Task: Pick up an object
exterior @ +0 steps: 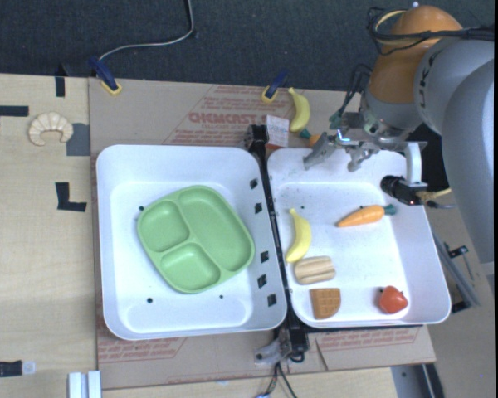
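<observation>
Camera view, left to right: green tray in left bin; right bin holds banana, bread roll, toast, carrot, tomato. End effector over far rim (fingers spread, nothing held).

Bright even overhead light, soft short shadows, white bins slightly glaring; mild overall softness

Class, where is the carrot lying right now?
The carrot lies in the right bin, near its far right side, right of the banana in that bin and below the gripper.
</observation>
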You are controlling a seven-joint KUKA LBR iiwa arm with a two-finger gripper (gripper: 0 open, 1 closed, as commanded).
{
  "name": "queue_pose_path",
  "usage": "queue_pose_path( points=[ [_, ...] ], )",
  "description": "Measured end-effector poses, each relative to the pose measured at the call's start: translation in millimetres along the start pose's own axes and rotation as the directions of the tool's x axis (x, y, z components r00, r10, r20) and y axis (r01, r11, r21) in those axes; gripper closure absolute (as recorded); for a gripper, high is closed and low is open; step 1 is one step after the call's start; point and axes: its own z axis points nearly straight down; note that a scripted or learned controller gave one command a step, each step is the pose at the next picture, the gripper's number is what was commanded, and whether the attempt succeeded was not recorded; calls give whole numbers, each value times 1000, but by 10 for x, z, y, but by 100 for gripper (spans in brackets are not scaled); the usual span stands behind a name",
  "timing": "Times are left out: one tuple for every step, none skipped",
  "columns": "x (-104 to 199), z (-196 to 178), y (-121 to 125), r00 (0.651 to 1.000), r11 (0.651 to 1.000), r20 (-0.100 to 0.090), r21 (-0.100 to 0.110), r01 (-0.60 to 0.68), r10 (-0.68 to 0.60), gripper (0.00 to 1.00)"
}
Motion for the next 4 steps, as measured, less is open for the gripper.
queue_pose_path(
  points=[
    [-80, 841, -512, 1000, 1000, 1, 2, -2, 2, 0],
    [569, -126, -482, 1000, 1000, 0, 1, 0, 0, 0],
    [586, -116, -848, 1000, 1000, 1, 3, -2, 2, 0],
    [46, 694, -871, 1000, 1000, 1, 5, -3, 3, 0]
  ],
)
